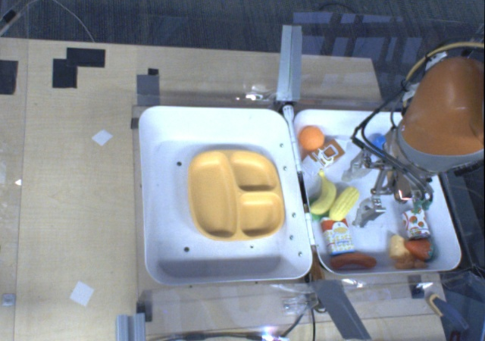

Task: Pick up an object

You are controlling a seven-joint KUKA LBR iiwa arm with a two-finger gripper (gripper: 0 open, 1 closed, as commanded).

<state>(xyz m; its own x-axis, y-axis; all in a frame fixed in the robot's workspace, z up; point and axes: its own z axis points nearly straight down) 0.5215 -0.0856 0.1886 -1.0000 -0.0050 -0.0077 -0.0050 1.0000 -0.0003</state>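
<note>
My gripper (363, 192) hangs low over the middle of the right bin (452, 256), under the arm's orange band (449, 108). Its two silver fingers (369, 213) stand apart over bare bin floor, open, with nothing between them. Just left of the gripper lie a yellow corn cob (343, 201) and a green-yellow banana (323, 196). An orange (311, 137) and a small brown-and-white packet (328, 154) sit at the bin's far left corner. Along the near wall are a small bottle (339, 237), a red sausage (352, 261), a yellow wedge (396, 245) and a small carton (415, 223).
The left bin (163, 256) holds a yellow divided tray (231, 194). A raised rim (297, 180) separates the two bins. Cables and the arm's wrist cover the right bin's far right part.
</note>
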